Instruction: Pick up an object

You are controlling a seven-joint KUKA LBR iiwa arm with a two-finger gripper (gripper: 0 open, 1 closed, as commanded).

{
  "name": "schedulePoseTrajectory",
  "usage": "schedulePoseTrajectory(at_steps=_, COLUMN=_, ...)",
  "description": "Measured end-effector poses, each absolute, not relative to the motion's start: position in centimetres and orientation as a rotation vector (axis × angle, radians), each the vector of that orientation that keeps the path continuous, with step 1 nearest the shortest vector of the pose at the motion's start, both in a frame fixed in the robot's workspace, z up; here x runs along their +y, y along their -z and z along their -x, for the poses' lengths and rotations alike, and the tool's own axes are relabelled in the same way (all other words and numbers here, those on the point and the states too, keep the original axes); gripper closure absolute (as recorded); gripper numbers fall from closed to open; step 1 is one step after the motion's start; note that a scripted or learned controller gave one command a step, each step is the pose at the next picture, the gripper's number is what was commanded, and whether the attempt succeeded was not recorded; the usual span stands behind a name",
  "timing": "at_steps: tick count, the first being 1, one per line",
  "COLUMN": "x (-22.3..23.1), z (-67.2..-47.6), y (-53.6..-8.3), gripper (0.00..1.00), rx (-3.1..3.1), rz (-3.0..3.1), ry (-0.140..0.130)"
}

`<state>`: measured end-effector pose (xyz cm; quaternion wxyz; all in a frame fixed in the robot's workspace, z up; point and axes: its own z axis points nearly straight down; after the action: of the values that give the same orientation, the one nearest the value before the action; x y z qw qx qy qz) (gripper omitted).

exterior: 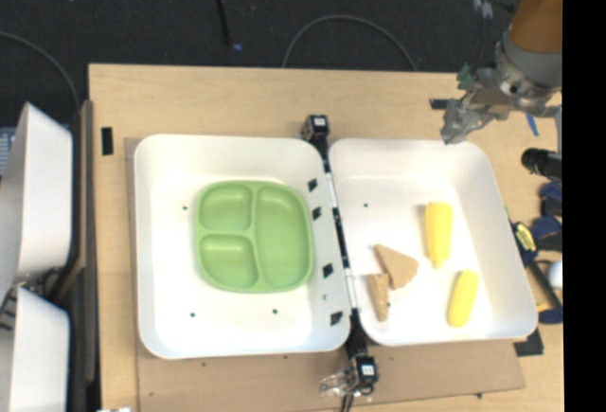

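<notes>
Nothing is picked yet: the gripper (461,127) hovers at the right bin's (492,175) far corner, seemingly empty, its finger state unclear, with both yellow pieces (437,231) unlifted.

Open floor around scattered food pieces (437,232)

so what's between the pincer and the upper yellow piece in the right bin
Nothing. In the camera view the pincer is at the right bin's far rim, and bare white bin floor runs from there down to the upper yellow piece.
</notes>
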<state>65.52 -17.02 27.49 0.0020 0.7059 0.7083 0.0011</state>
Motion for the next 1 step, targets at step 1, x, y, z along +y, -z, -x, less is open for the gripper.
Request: schedulePoseTrajectory(at_steps=1, x=-12.15, z=-64.23, y=-26.04, gripper=1.00, rx=2.227, rz=-2.216, ry=0.001)
